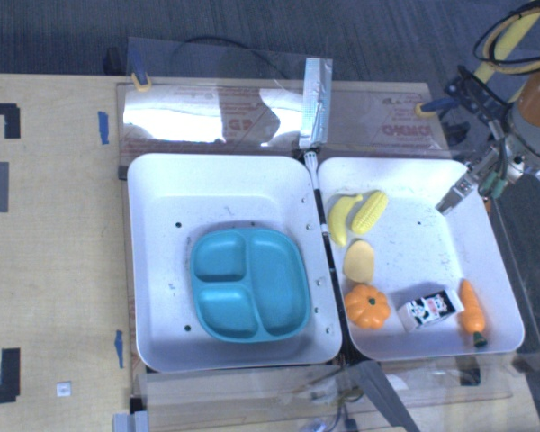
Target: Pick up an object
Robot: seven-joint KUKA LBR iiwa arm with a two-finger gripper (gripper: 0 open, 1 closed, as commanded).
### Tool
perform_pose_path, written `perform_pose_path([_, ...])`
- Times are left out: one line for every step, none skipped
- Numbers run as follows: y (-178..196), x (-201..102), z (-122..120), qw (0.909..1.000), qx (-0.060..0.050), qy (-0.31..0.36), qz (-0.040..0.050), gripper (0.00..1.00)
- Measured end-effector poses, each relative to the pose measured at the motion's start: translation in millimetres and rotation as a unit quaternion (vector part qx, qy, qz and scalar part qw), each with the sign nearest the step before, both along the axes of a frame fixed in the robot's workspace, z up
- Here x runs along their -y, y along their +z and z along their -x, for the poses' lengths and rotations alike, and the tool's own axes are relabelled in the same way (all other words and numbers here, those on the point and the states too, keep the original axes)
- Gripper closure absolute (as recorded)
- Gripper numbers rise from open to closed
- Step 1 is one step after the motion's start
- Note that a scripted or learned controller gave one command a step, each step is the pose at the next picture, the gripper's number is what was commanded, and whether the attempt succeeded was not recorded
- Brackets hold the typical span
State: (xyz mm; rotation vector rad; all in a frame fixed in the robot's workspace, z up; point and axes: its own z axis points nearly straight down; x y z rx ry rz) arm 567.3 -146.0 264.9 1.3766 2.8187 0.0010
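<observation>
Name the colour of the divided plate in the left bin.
Light blue plate, seen in the camera view.

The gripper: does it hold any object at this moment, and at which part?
Nothing is held. The gripper hangs over the right bin's far right corner, with no object between its fingers; the toys lie apart from it.

The wooden bench [45, 268] bears two white bins [162, 196], seemingly touching.

I worked in a robotics lab: a plywood bench [45, 268] marked with black tape squares [4, 120], two white bins [162, 331] clamped side by side, clear taped shielding [216, 111], and yellow cabling [513, 34] overhead.
</observation>
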Motion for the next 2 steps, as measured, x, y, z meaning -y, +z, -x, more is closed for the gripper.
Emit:
perform_pose_path([-13.1, 7.2, -1.3, 0.9821, -0.003, 0.189, -0.0009, 1.00])
perform_pose_path([19.0, 21.2, -19.2, 0.9558, 0.001, 0.294, 0.0015, 1.00])
